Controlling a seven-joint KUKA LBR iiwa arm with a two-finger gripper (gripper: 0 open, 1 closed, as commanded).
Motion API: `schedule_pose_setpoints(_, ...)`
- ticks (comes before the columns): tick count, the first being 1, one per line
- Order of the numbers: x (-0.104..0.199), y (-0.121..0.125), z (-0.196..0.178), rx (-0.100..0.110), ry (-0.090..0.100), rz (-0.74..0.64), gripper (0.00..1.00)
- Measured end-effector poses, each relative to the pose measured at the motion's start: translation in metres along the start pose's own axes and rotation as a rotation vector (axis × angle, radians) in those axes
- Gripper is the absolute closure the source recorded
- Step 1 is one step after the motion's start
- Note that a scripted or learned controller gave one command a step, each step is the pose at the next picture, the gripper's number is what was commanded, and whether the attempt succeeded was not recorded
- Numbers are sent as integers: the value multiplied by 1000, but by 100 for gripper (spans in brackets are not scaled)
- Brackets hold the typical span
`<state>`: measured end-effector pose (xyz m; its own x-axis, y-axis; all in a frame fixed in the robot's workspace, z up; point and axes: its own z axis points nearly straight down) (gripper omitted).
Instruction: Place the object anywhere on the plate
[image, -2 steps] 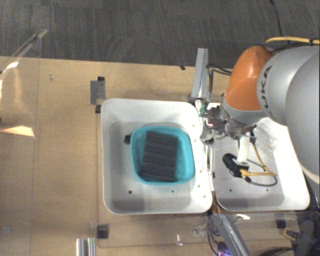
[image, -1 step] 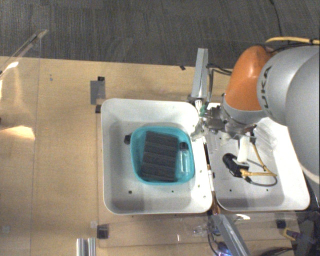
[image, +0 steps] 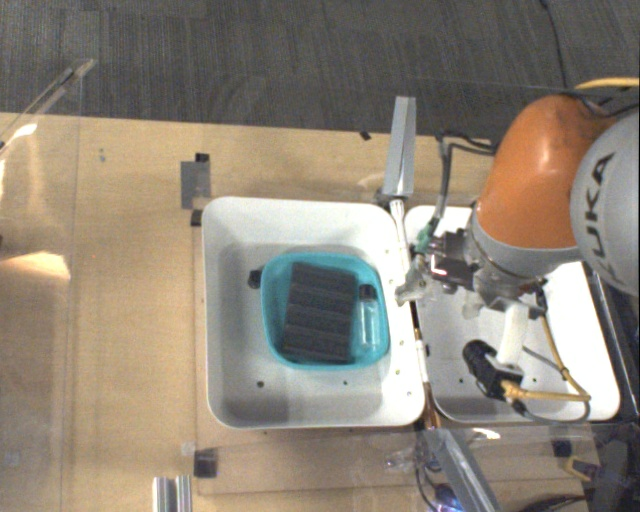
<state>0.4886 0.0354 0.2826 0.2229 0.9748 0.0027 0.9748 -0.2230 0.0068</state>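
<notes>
A teal, squarish plate (image: 375, 330) lies in the middle of the left bin (image: 228, 330). A dark grey ridged block (image: 318, 310) rests flat on the plate and covers most of its centre. My gripper (image: 497, 300) hangs over the left part of the right bin (image: 595, 350), mostly hidden beneath the grey wrist and the orange band (image: 540, 170). It is to the right of the plate, across the wall between the bins, and apart from the block.
The raised rims of the two bins meet at a divider (image: 415, 330) between plate and arm. A black connector with a yellow cable (image: 490, 368) hangs from the arm over the right bin. A grey metal post (image: 400, 150) stands behind the bins.
</notes>
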Motion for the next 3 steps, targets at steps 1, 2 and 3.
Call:
schedule_pose_setpoints(1,-18,6,-126,-7,0,-74,0)
schedule_pose_setpoints(2,-96,23,-154,-6,-3,4,0)
schedule_pose_setpoints(3,-159,38,-154,-6,-4,147,0)
